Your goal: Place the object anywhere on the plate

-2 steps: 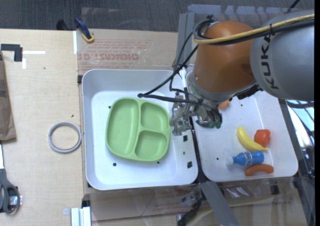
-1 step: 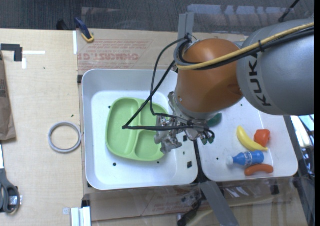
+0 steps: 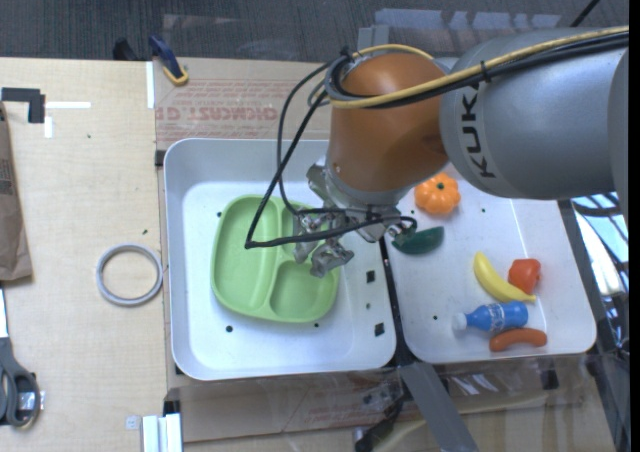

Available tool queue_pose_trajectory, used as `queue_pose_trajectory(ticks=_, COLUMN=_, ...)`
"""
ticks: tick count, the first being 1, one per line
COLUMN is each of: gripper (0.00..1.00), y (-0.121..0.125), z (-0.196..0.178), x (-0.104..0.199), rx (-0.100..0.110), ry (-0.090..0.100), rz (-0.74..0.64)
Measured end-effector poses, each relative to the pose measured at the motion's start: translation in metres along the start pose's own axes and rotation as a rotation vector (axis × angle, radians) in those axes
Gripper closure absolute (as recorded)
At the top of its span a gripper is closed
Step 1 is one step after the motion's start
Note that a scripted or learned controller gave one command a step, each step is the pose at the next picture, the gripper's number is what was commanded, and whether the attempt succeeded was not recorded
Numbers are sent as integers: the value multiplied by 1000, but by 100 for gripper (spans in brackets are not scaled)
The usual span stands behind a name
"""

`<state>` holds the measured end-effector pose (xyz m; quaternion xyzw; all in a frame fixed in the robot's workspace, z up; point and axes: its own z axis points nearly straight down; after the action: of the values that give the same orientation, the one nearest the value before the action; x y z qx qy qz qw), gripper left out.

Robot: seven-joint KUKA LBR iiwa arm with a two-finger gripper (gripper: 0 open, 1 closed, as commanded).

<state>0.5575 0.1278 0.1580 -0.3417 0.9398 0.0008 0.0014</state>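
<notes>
Two white bins share our bench; we see the claw (image 3: 325, 252) low over the green plate (image 3: 250, 260) in the left bin (image 3: 190, 320) — whether it grips anything we cannot tell. Likely the placing step — next, release and lift clear

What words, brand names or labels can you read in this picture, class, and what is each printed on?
"KU", the visible start of a brand name in black letters: on the grey arm.
Red print, seen reversed and too blurred to read: on the cardboard behind the left bin.
Label on the blue bottle: too small to read.
</notes>
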Motion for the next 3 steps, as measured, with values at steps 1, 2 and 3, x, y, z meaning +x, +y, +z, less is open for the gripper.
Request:
queue_pose_trajectory(ticks=1, gripper=100, y=3, z=53, x=39, rx=7, ry=-17, rz=-211)
queue_pose_trajectory(ticks=2, gripper=100, y=-30, z=66, x=-39, rx=-2, ry=2, rz=-302)
queue_pose_trajectory(ticks=3, gripper=100, y=11, z=64, x=30, rx=4, ry=-9, rz=-738)
